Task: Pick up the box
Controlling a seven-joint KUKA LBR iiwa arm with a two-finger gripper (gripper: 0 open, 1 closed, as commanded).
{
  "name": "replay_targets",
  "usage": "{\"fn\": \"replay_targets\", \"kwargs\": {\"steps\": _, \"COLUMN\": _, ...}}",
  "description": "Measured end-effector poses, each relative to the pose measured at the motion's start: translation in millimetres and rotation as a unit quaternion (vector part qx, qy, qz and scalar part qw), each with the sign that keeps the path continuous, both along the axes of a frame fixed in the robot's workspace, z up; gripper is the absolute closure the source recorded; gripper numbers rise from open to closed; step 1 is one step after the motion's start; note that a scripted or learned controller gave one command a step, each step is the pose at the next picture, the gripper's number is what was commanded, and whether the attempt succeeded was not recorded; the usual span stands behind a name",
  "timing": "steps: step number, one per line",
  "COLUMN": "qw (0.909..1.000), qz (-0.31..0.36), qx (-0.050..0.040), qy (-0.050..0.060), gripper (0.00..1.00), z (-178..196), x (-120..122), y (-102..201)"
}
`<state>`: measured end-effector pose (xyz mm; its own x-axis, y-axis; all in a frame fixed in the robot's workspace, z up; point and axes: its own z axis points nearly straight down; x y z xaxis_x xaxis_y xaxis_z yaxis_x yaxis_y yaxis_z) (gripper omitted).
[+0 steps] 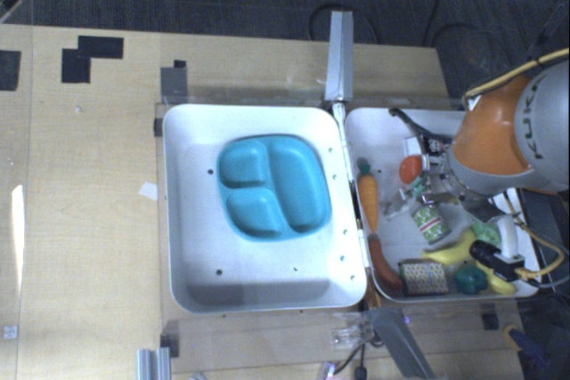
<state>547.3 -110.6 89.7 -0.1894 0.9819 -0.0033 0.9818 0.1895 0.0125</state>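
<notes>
The box [434, 225] is small, green and white, and lies flat in the middle of the right bin [385, 131]. My gripper [426, 189] hangs low just beyond the box's far end, close over it; I cannot make out any contact. The arm's orange band [490, 138] and grey body come in from the right and hide the bin's far right part.
Around the box lie an orange carrot [368, 200], a red-orange round piece [410, 166], a yellow banana [459, 249], a teal lump [469, 279], a grey-brown block [425, 277] and a brown piece [384, 263]. The left bin [191, 280] holds a blue divided plate [272, 185].
</notes>
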Motion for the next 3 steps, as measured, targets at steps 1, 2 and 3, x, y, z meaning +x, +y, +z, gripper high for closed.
{"fn": "replay_targets", "kwargs": {"steps": 1, "qw": 1.0, "qz": 0.006, "qx": 0.0004, "qy": 0.0, "gripper": 0.0, "z": 0, "x": 13, "y": -15}}
{"fn": "replay_targets", "kwargs": {"steps": 2, "qw": 0.9833, "qz": -0.182, "qx": 0.0015, "qy": 0.002, "gripper": 0.0, "z": -2, "x": 78, "y": -46}}
{"fn": "replay_targets", "kwargs": {"steps": 3, "qw": 0.9719, "qz": -0.235, "qx": 0.0041, "qy": 0.003, "gripper": 0.0, "z": -2, "x": 47, "y": -86}}
